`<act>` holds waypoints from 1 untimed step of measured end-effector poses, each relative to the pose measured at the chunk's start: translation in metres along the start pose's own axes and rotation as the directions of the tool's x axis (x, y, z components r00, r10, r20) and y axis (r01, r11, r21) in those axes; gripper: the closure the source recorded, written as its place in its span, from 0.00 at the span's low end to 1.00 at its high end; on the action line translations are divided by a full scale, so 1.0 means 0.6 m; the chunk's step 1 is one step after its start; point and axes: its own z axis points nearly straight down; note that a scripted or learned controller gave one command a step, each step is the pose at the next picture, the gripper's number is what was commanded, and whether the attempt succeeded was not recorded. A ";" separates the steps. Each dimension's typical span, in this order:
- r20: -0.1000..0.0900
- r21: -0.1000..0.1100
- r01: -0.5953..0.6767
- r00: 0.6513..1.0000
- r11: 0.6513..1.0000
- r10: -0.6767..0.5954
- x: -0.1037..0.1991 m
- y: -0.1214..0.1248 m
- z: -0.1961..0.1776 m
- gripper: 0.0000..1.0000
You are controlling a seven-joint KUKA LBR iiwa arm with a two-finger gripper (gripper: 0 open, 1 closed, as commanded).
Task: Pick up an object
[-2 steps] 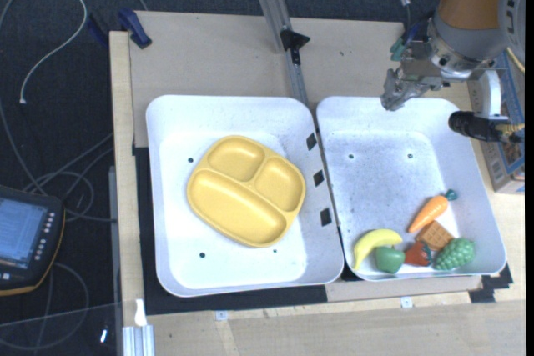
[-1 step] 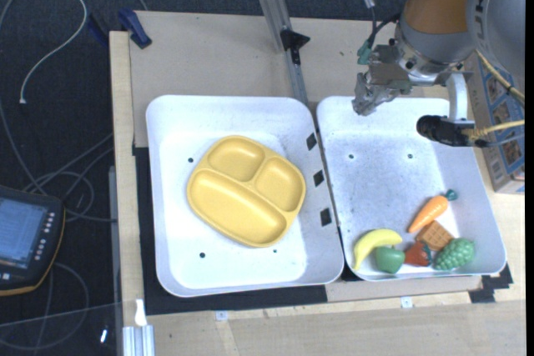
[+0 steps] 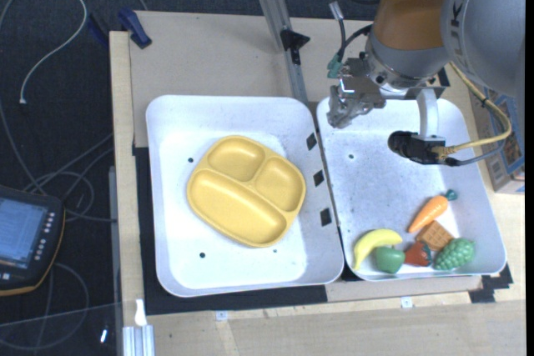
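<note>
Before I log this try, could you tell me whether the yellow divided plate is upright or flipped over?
Upright. The yellow divided plate lies flat in the left bin, its three hollow compartments facing up.

Pale wood bench [image 3: 209,54] on dark carpet [image 3: 50,96]; loose cables [image 3: 50,4] at 10 o'clock, handheld screen [image 3: 25,238] at 8 o'clock.
</note>
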 end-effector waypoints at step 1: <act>0.001 0.002 0.000 1.000 1.000 0.000 0.081 -0.027 0.031 1.00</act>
